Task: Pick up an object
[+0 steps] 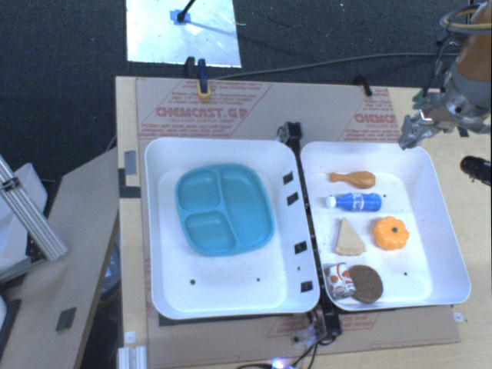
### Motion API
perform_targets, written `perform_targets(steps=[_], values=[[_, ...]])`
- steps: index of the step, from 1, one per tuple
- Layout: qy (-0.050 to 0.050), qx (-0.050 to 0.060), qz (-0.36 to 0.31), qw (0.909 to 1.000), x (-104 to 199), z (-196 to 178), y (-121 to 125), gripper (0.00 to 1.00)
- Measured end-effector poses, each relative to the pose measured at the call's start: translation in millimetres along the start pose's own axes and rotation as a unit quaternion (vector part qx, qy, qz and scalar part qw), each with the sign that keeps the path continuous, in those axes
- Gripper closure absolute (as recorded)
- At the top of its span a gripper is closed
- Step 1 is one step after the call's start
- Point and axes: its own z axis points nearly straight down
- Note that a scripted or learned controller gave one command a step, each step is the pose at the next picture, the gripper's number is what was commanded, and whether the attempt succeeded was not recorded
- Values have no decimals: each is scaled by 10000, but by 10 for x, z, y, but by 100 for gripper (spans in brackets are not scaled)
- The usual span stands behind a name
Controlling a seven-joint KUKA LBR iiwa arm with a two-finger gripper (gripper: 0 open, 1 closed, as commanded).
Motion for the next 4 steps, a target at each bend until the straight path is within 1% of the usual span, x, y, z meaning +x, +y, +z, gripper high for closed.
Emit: perform_targets(steps=[1, 2, 4], values=[[21, 39, -21, 10000, 573, 121, -120, 100], [24, 41, -20, 10000, 1100, 137, -357, 100], [25, 44, -23, 10000, 2091, 291, -547, 100]])
